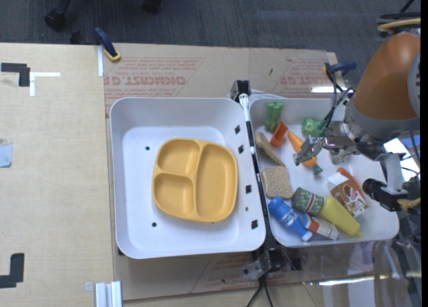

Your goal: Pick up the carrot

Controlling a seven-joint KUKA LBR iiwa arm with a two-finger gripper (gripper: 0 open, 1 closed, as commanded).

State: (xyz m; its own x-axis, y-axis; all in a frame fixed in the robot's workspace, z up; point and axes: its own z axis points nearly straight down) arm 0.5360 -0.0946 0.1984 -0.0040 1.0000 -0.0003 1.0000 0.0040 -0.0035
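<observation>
The carrot (295,140) is an orange cone lying in the right bin (374,229), in its upper middle, pointing up-left. A green piece (311,126) sits just beyond it to the upper right. My gripper (308,150) reaches in from the right and is right over the carrot's lower end, hiding part of it. A bit of orange shows just below the gripper tip. The grey arm with its orange band (394,75) stands above the bin's right side.
The right bin also holds a green block (273,114), an orange piece (279,133), a bread roll (270,149), a cracker (276,180), a blue bottle (287,215), a yellow bottle (339,216) and a carton (348,195). The left bin (127,185) holds a yellow divided plate (196,180).
</observation>
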